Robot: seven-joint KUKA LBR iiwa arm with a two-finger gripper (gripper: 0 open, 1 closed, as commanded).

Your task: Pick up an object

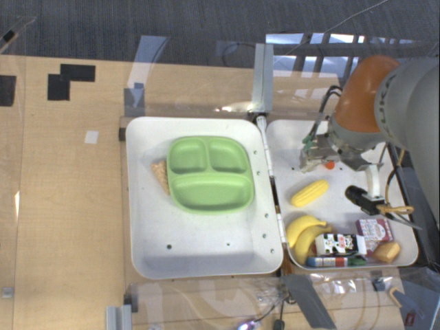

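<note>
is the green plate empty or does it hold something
Empty: the green plate shows three bare compartments, nothing lying in any of them.

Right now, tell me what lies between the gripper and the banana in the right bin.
In the camera view, a yellow corn cob lies between the gripper and the banana; nothing else sits on that stretch.

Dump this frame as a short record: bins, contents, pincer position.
left bin: green divided plate; tan flat piece partly under its left edge
right bin: corn cob, banana, black-and-white carton, maroon carton, marker, orange-brown lump
clutter: near edge of the right bin, items touching; corn cob lies apart
pincer: over the right bin's far half, beyond the corn cob
held object: none visible
</note>
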